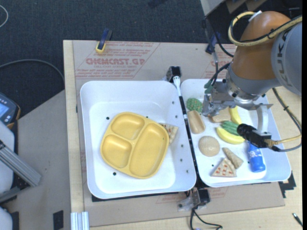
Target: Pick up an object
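While the gripper (214,105) hangs low in the right bin (283,169), we cannot tell how its jaws stand; the bread roll (195,122) lies just beside it, with the banana (229,136) near

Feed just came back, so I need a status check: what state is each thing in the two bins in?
Yellow divided plate: upright in left bin.
Pizza slice: left bin, tucked at plate's edge.
Bread roll: lying in right bin.
Banana: lying in right bin.
Blue bottle: on its side.
Gripper: low over right bin.
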You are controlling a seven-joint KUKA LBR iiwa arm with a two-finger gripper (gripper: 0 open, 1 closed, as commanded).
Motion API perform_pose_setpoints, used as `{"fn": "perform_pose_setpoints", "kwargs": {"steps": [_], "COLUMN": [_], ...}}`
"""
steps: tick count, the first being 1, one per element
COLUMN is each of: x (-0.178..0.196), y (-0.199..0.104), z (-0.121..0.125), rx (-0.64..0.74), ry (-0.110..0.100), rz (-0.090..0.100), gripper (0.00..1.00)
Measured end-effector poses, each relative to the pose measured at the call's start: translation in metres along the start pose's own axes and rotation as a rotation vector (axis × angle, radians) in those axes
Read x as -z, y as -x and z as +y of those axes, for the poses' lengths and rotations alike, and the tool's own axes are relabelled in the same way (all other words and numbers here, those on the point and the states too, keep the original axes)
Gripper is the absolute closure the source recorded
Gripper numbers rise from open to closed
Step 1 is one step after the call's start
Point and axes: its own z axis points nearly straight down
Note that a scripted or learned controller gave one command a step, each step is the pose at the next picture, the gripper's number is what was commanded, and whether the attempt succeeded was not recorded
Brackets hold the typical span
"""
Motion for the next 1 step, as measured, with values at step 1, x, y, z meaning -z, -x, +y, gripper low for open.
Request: {"fn": "perform_pose_setpoints", "kwargs": {"steps": [1], "x": [0.0051], "y": [-0.0513], "z": [-0.0144], "rx": [0.003], "ry": [0.001], "rz": [0.001], "gripper": [1.0]}}
